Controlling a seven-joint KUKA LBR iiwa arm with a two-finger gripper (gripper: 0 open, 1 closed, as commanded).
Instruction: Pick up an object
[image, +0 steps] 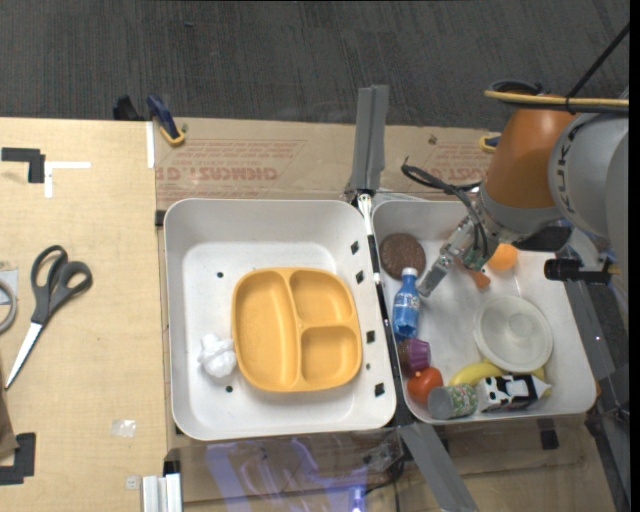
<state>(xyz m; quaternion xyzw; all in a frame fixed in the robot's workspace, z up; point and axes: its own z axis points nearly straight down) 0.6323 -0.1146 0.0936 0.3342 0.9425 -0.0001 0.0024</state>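
Observation:
My gripper (447, 268) hangs over the back of the right bin (570, 400), between a brown disc (402, 250) and an orange ball (503, 257). Just to its lower left a blue bottle (405, 305) lies against the bin's left wall. A round white bowl (513, 332) lies to its lower right. Along the front of this bin are a purple cup (416, 353), a red tomato (424, 381), a greenish can (452, 401), a banana (480, 373) and a black-and-white toy (512, 392). I see nothing held in the gripper.
The left bin (190, 300) holds a yellow divided plate (297, 328) and a white crumpled lump (214, 355). Scissors (45, 295) lie on the wooden bench at far left. A grey divider bar (368, 140) stands between the bins at the back.

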